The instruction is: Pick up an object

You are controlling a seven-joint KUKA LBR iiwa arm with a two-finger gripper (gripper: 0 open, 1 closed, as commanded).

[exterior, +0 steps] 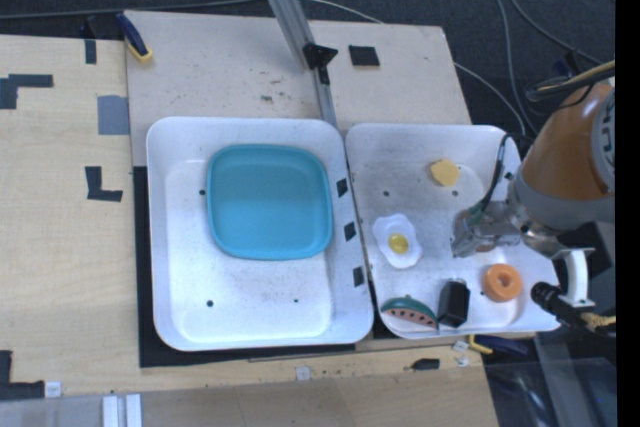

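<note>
Now, pincer: low over the right bin, whether released or clenched I cannot tell. Orange ring, nearest target, just right and nearer; best approached straight down, centred. Fried egg, flat, glossy, to the left. Yellow lump farther. Black block, watermelon slice near. Blue plate, smooth, left bin.

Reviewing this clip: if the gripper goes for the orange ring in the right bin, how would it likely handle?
The orange ring lies flat, so it probably won't roll unless tipped on edge. It looks like a small toy, likely light and easily nudged. Its rounded rim may slip from the fingers. The black block sits close beside it, leaving little room there.
</note>
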